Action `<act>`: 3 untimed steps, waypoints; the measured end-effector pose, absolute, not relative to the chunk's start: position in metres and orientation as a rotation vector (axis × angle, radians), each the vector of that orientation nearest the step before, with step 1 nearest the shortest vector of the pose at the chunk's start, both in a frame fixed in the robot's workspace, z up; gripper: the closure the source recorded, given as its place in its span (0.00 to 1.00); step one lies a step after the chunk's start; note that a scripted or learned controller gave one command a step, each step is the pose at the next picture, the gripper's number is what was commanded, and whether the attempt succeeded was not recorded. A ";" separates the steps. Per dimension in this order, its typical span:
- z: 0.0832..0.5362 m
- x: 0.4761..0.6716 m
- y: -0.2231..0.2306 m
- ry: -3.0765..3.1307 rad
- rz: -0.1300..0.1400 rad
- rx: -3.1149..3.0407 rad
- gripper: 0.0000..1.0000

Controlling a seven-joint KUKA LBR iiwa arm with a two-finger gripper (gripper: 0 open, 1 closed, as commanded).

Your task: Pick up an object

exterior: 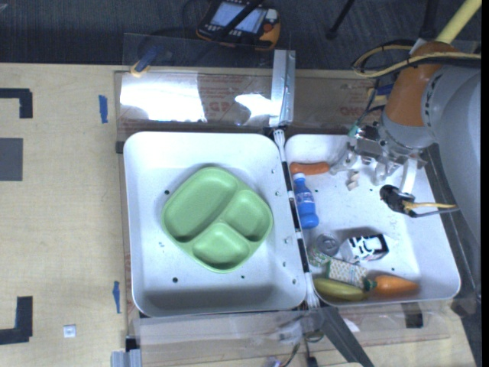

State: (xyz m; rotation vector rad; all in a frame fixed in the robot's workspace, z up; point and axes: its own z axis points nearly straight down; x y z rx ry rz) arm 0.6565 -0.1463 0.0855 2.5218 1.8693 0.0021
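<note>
My claw (353, 176) hangs spread above the right bin (435, 270), pinching nothing, so picking the blue bottle (306, 202) is not yet done.

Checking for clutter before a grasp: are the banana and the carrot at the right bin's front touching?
Touching: in the camera view the banana and carrot meet with no gap.

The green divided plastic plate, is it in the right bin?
No, the green divided plastic plate lies in the left white bin, alone.

Bright overhead light glares off the clear panel (199, 98); the picture is slightly soft.
</note>
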 end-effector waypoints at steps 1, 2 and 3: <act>0.097 0.658 -0.145 1.871 0.004 2.516 1.00; 0.097 0.658 -0.145 1.872 0.004 2.516 0.00; 0.107 0.659 -0.144 1.873 0.006 2.511 1.00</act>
